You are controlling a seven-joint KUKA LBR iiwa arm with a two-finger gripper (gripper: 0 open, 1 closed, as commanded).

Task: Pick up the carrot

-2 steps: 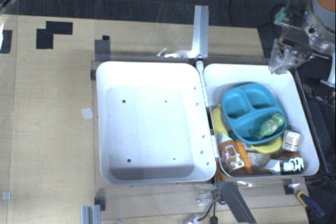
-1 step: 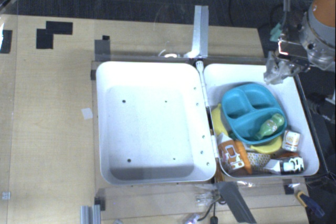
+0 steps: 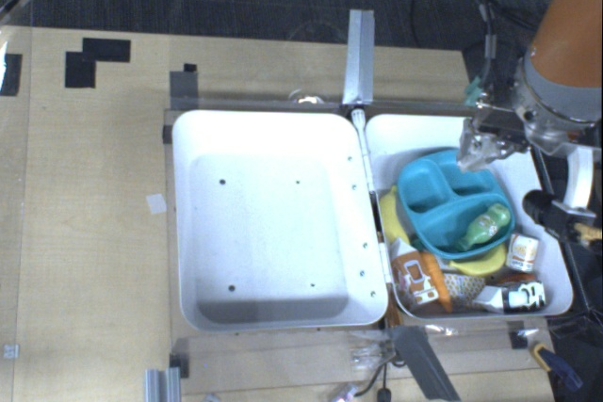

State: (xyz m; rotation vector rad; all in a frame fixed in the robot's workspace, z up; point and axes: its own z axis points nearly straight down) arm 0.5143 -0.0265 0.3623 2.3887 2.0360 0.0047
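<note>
One carrot, long axis near-vertical, partly buried, right bin.

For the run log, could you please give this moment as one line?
arm: over right bin | tool: above blue tray rim | carrot: in right bin, front, not held | left bin: untouched

The carrot — a slim orange piece — is lying slantwise near the front of the right bin, tucked beside the brown packet.

R bin: blue dish, green bottle, brown packet; L bin.
</note>
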